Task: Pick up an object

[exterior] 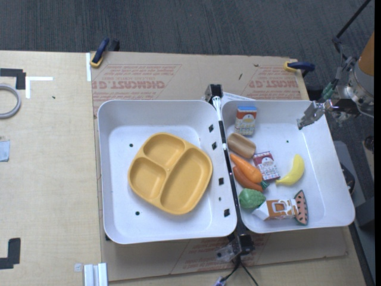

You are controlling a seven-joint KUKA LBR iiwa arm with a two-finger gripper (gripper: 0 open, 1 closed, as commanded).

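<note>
Looking down from the fixed camera above the bench, we see two shallow white bins side by side on a sheet of cardboard. The left bin holds a yellow divided plate, lying flat near its middle.

The right bin carries all the small items, most of them gathered along its left wall. At the top stands a small carton with a red and white face. Below it we find a brown bread roll, then an orange carrot lying at a slant, with a small red and white packet just to its right. Under the carrot sits a green leafy vegetable, and beside that an orange box touching a watermelon slice. A banana lies apart from the cluster, nearer the bin's middle.

The arm reaches in from the right, and its gripper hangs over the upper right corner of the right bin, well apart from every item. We see nothing between its metal tips, but we cannot tell whether the claw is spread or pressed together at this size.

A blue and yellow clamp grips the cardboard at the upper left corner, and another clamp at the upper right.
</note>
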